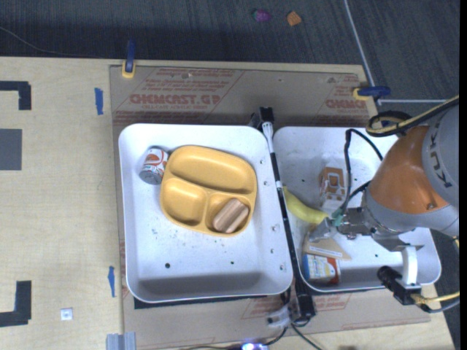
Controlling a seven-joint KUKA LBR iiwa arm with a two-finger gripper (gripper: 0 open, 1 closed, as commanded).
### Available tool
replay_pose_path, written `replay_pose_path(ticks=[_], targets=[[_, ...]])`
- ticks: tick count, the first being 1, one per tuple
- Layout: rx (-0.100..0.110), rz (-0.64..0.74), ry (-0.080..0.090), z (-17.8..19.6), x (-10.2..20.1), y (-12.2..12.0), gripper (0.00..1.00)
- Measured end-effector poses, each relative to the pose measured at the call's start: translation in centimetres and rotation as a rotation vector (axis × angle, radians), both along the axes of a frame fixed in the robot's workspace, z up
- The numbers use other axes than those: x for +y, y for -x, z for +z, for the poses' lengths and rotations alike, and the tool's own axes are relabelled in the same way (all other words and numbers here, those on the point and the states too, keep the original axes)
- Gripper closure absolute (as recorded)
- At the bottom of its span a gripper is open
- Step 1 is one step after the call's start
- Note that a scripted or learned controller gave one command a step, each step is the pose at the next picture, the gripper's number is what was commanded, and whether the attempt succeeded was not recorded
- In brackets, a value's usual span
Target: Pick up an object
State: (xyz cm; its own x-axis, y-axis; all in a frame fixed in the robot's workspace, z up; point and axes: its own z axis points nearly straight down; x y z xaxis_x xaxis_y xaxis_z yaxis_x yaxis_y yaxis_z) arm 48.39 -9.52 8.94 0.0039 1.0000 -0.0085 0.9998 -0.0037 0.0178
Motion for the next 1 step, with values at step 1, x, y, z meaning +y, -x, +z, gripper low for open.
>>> replay_pose_path(ticks=[1], targets=[[-0.009, 0.0, 0.003, 1.18, -0.05, -0.26, 1.0]])
